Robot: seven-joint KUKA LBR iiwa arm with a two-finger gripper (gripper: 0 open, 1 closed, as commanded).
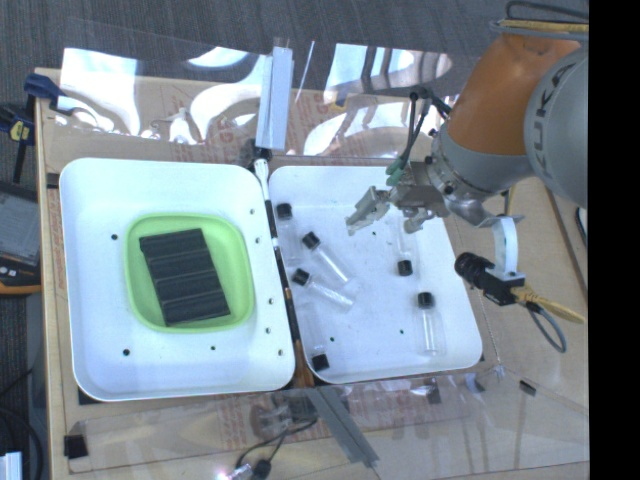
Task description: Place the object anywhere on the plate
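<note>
The claw (383, 208) hangs above the upper part of the right bin (455, 353), its two fingers spread apart with nothing between them, so the step in hand is judged to be the pick and not yet the carry. Closest to the claw, just below and to its right, stands one clear vial (403, 248) with a black cap; below and to the left of the claw lie two more vials (325, 264) close together, one crossing toward the other, with a loose black cap (284, 210) off to the claw's left by the bin wall. Farther down and to the right lies a fourth vial (427, 323), apart from the rest, and a last cap (320, 362) sits at the bin's lower left corner. Well to the left of the claw, across the divider, the left bin (90, 358) holds the green plate (137, 298), on whose middle rests a dark ribbed block (184, 276). A good pick, as judged here, favours a vial that lies alone, with the fingers straddling its narrow width across the tube and not along it, since a clear round body is likely to roll or slip from a skewed grip. Placement should then aim at the bare green margin beside the block, released low so the vial does not roll off onto the counter (520, 408).
</note>
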